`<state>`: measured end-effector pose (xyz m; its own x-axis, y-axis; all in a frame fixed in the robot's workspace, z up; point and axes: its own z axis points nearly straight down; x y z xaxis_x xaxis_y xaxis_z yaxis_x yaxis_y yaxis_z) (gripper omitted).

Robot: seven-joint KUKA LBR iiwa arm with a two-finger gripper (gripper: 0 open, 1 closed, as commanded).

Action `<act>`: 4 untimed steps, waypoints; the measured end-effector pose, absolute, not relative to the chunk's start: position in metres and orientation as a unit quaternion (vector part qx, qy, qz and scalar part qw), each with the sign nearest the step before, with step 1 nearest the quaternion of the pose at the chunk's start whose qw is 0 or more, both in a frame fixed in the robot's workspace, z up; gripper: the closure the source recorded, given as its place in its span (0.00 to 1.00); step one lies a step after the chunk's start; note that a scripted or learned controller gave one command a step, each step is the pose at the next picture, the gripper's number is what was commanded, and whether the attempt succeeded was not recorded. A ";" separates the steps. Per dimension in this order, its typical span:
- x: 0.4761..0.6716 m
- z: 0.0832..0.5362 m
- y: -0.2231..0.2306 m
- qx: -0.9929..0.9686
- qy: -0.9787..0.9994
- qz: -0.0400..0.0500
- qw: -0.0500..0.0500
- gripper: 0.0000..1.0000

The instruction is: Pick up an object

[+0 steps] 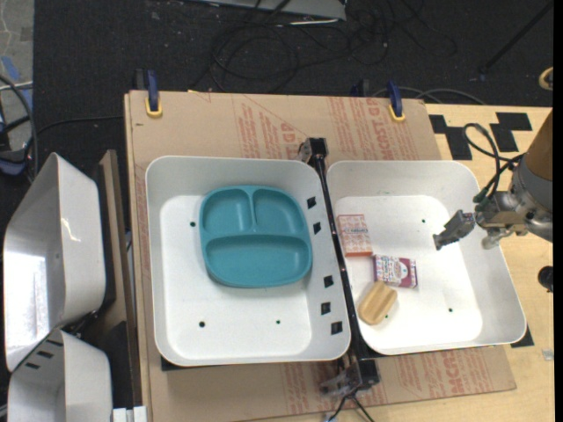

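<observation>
Teal divided plate fills the left bin. Right bin holds a red-white packet, purple carton and tan block; my gripper hovers nearby, empty, finger spread unclear.

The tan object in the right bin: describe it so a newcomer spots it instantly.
Look in the right bin, near its left wall at the front. The tan oblong block lies there, below the purple packet and the pink-and-white card; it alone is plain and unprinted.
</observation>
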<state>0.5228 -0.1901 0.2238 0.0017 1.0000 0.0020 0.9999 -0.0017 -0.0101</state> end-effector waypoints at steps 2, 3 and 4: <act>0.520 0.183 -0.185 -0.708 -0.707 0.001 0.002 0.00; 0.519 0.140 -0.183 -0.708 -0.707 0.001 0.002 0.00; 0.520 0.093 -0.182 -0.708 -0.707 -0.002 0.001 0.00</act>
<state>0.5204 -0.1822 0.0933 0.0017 1.0000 0.0035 1.0000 -0.0017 0.0020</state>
